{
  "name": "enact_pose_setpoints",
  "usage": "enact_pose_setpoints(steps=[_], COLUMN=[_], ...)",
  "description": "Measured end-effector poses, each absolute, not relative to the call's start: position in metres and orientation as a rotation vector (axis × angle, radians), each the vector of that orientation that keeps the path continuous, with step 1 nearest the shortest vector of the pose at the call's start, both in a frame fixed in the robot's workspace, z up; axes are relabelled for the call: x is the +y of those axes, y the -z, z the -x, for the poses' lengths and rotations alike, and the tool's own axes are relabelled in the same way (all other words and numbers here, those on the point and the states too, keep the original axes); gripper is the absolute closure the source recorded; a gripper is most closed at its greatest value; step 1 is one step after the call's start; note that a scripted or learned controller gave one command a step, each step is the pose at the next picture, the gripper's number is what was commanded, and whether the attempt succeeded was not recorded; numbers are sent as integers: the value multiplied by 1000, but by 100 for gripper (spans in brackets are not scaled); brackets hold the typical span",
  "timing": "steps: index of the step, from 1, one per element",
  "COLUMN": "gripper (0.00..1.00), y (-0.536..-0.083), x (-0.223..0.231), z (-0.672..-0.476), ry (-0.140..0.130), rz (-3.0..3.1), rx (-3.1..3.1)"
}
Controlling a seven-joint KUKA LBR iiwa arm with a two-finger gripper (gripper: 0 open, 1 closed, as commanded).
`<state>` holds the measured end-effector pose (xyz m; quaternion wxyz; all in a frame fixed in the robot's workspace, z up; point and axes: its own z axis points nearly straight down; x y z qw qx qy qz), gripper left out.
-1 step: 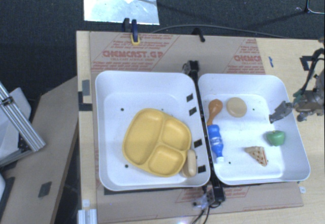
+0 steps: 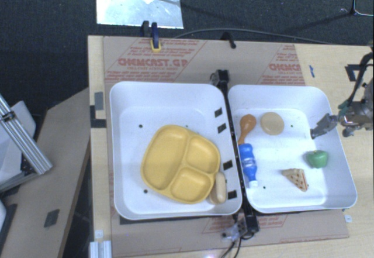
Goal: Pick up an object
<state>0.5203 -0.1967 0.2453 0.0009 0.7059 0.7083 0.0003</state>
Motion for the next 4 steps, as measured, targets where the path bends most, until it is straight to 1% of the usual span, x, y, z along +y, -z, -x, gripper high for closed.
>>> enact_pose_setpoints(steps=[1, 2, 3, 4], gripper=[0, 0, 0, 100], y=[-183, -128, -83, -95], x=[-198, -187, -185, -187], z=[-518, -519, -522, -521], ry=[1, 1, -5, -3], rz=[-2221, -2221, -2215, -2216], rx=[2224, 2225, 2226, 2222])
